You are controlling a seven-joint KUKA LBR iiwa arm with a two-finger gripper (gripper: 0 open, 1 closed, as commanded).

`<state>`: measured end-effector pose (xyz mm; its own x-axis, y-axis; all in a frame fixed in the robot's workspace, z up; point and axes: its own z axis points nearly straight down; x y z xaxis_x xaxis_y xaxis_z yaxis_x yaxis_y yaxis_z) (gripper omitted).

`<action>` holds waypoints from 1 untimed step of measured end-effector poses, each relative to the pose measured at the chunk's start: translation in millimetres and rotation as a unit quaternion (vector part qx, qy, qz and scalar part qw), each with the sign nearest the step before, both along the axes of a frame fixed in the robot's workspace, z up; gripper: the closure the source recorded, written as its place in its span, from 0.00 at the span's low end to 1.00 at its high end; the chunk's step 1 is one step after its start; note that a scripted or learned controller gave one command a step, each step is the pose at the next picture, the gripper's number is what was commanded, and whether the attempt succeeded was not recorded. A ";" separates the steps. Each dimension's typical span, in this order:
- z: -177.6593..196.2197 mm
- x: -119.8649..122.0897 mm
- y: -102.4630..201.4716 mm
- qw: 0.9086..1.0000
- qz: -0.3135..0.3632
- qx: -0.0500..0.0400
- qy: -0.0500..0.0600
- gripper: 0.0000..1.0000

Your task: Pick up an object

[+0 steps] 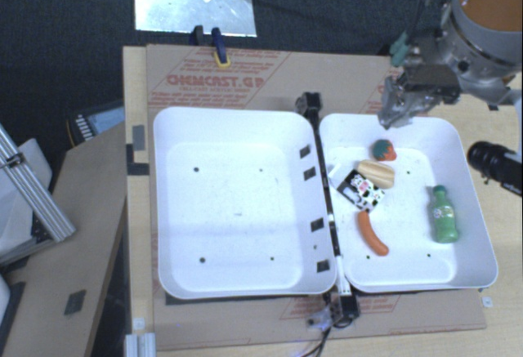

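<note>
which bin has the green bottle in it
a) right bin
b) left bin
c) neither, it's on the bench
a) the green bottle lies in the right bin, near its right wall, along with the other small items; the left bin does not hold it.

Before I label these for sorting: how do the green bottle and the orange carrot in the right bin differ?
The bottle is green with a paler label; the carrot is plain orange. The bottle is thick and lies nearly straight along the bin's right wall; the carrot is thin, slightly curved, and lies slanted nearer the divider. The bottle lies apart from the other things; the carrot's upper end comes close to the black-and-white toy. Both lie flat in the right bin, away from the gripper.
</note>
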<state>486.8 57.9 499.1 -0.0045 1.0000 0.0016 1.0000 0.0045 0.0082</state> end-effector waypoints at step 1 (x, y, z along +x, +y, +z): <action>38.1 -0.4 46.9 1.000 0.002 0.000 0.001 1.00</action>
